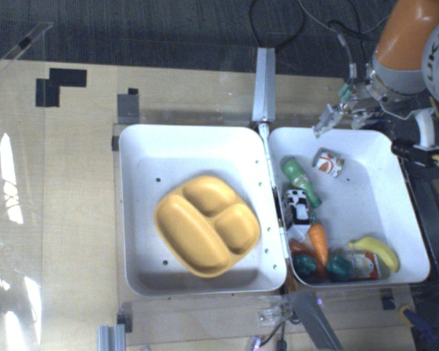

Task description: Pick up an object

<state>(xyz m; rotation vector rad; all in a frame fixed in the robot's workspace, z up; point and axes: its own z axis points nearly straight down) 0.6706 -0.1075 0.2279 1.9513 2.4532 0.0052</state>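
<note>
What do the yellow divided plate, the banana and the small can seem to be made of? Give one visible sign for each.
Yellow divided plate: probably moulded plastic, smooth with soft highlights on its rounded ridges.
Banana: likely a plastic toy; even, slightly glossy yellow, though real fruit cannot be ruled out.
Small can: looks like metal or plastic with a printed white and orange label; too small to settle.

Bright, even overhead light washes the desk [73,196] and both white bins [143,269], with white glare streaks at the left edge. A soft shadow lies under the yellow tray [207,224]. The picture is slightly soft; the top floor is dim.
</note>
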